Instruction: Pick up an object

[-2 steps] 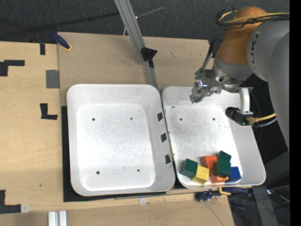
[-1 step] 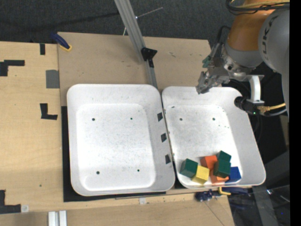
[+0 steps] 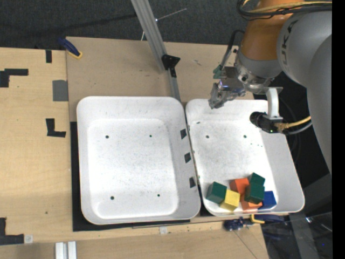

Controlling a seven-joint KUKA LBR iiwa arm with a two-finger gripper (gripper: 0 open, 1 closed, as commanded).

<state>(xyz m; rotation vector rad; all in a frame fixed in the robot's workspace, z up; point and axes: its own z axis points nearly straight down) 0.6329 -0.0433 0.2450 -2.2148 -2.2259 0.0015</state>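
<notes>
A cluster of small blocks point(image 3: 241, 193), green, yellow, orange and blue, lay in the near corner of the right bin point(image 3: 226, 144). The left bin point(image 3: 132, 158) sat beside it on the counter point(image 3: 32, 161). The hand point(image 3: 218, 100) hung over the right bin's far left corner, well apart from the blocks; whether it was clenched or released could not be told.

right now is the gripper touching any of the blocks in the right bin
Apart. The camera view shows the gripper at the right bin's far edge, with bare bin floor between it and the blocks clustered at the near edge.
</notes>
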